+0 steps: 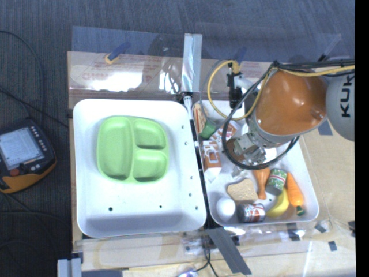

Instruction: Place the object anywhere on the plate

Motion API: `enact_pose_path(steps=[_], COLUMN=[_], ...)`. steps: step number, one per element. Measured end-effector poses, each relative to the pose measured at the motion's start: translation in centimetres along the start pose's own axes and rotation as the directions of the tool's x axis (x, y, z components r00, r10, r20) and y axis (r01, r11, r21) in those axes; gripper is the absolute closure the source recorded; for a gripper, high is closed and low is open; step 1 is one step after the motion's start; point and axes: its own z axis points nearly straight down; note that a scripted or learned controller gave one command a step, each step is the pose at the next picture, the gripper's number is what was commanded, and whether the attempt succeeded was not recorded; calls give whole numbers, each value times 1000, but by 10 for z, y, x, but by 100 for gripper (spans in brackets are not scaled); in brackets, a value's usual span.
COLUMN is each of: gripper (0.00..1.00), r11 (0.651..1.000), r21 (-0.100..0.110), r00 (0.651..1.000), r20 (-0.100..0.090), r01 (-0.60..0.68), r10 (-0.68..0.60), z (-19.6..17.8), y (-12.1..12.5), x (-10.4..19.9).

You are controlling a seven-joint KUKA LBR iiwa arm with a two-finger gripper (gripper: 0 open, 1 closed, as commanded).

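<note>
Green three-compartment plastic plate (134, 148), bare, in the left white bin (86, 212); toy foods, including an orange carrot (294, 191) and yellow banana (281, 203), lie in the right white bin (308, 178). The grey arm's gripper (249, 150) hangs over the right bin, its grip state undeterminable. Judged unstarted: nothing is on the plate, so picking and transfer remain.

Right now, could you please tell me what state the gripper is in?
Gripper: cannot be told; it sits low in the right bin, hidden under the arm's wrist.

arm (288, 105) hiding its hand, right bin (308, 180) partly covered
</note>
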Motion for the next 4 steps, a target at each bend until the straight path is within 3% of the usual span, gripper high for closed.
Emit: enact_pose_path(steps=[1,2,3,4], gripper=[100,100,100,100], r11=[975,922,877,821], r21=[-3,0,0,0], r00=[975,922,877,821], r20=[-3,-2,-2,-2], r01=[222,386,481,571], r10=[-222,-386,-481,-571], z=[-16,-57,-79,-113], y=[46,1,-33,4], x=[-10,-64,-71,-158])
